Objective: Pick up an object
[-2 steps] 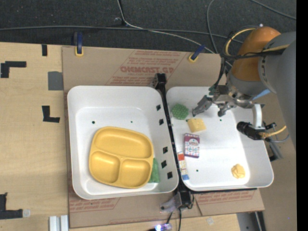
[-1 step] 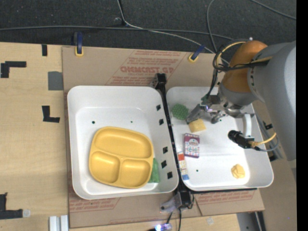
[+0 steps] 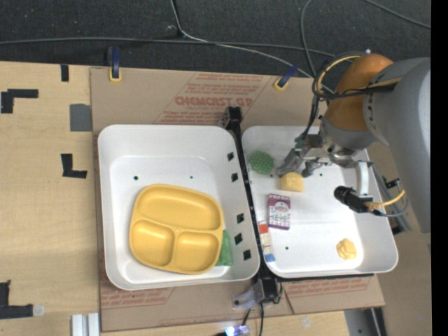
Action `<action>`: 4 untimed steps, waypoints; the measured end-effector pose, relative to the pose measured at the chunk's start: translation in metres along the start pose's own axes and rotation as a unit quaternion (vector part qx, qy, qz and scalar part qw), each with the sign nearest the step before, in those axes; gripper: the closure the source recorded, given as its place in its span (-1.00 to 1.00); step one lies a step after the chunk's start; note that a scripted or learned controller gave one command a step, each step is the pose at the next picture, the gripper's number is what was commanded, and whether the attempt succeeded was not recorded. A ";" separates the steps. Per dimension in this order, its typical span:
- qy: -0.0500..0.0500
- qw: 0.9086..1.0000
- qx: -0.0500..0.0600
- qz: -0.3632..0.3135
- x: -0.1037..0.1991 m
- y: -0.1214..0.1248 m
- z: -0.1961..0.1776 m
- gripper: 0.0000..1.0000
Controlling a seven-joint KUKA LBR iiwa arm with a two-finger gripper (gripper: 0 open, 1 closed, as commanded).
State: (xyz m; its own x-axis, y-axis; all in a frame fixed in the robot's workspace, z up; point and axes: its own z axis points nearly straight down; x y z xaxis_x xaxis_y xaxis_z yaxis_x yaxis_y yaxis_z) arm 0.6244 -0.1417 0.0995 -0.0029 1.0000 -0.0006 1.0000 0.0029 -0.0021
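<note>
1. Camera view: the gripper (image 3: pixel 297 161) is seen low in the right bin (image 3: pixel 364 261), near its far left part, with the grey arm (image 3: pixel 392 117) reaching in from the right.
2. The yellow lump (image 3: pixel 292 182) is judged the likeliest target; it lies on the bin floor just beside the gripper, on the near side of it.
3. Whether contact is made cannot be told, and nothing is seen gripped.
4. Whether the fingers are spread or closed cannot be told.
5. A green ball (image 3: pixel 262 162) lies to the left of the gripper, and a small card box (image 3: pixel 278 211) lies nearer the camera.
6. No long axis is shown by the lump, so a short shift toward the near side is judged to be what the coming move turns on.
</note>
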 end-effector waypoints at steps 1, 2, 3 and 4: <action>0.000 1.000 -0.002 0.001 -0.003 -0.002 -0.043 1.00; 0.000 1.000 -0.003 0.001 -0.011 0.000 -0.102 1.00; 0.000 1.000 -0.003 0.001 -0.011 0.001 -0.155 1.00; 0.001 1.000 0.000 -0.002 0.052 -0.007 -0.149 1.00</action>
State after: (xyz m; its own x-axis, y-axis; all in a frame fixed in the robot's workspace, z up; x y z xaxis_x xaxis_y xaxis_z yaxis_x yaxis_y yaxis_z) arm 0.6174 -0.0898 0.2489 -0.0060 1.0000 0.0010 1.0000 0.0060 -0.0016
